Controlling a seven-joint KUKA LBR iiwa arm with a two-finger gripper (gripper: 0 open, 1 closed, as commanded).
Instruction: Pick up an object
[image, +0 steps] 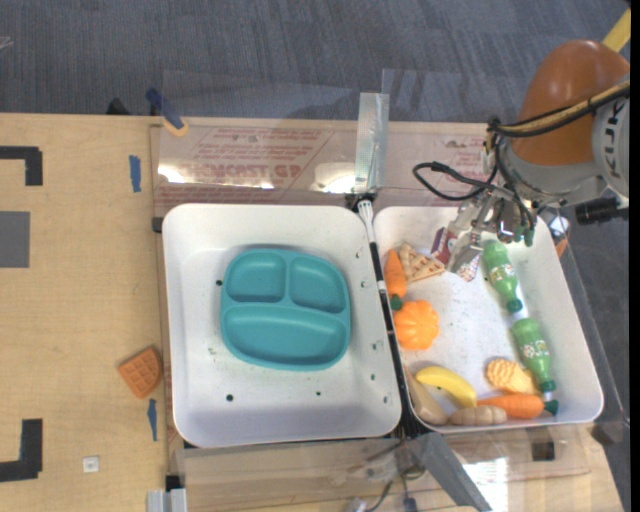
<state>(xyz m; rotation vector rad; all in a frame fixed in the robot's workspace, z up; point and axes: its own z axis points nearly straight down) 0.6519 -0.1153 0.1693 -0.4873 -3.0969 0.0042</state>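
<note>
Orange-banded grey arm reaching in from right, wrist low over far end of right-hand shallow white bin, gripper hanging just above bin floor nr the back wall. Can't tell how far apart gripper stands, or whether anything is caught in it: metal parts, cables and glare blur together there. Nothing clearly lifted, so judged as still in approach or closing stage of pick. Likely targets, judging by position: small red-and-white packet-like item just beside gripper on its left, triangular toy pizza slice a bit nearer, green plastic bottle w/ white label touching or nearly touching gripper on its right. Which one is meant: unclear. Rest of bin contents well clear of gripper: orange toy pumpkin mid-bin, orange carrot-shaped piece against dividing wall, second green bottle along right wall, yellow toy banana, waffle-textured orange biscuit and long orange carrot bunched at near end, prob. slid there since bin sits at a slant to view. Left-hand white bin carrying teal three-compartment plastic plate, centred. Stray orange waffle square lying out on wooden tabletop, left of bins, out of play.
</note>
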